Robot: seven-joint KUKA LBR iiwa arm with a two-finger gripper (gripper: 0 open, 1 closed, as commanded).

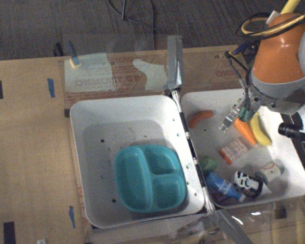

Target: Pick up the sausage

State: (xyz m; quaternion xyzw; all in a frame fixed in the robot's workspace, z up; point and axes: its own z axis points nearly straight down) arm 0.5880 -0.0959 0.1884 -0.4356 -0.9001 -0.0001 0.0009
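Orange-banded arm (282, 54) looms closest, over right bin (296, 183). Gripper (232, 118) low beside carrot (244, 131) and banana (259, 129); fingers look slightly spread, nothing between them. Sausage (200, 118) lies in right bin's far-left corner, just left of gripper, apart. Teal divided plate (149, 177) in left bin (89, 124).

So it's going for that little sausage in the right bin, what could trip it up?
The gripper hangs beside the carrot and banana, while the sausage lies apart, toward the divider. It may grab the wrong item. The sausage also sits near the right bin's upper wall, so the gripper could bump the rim or nudge it away.
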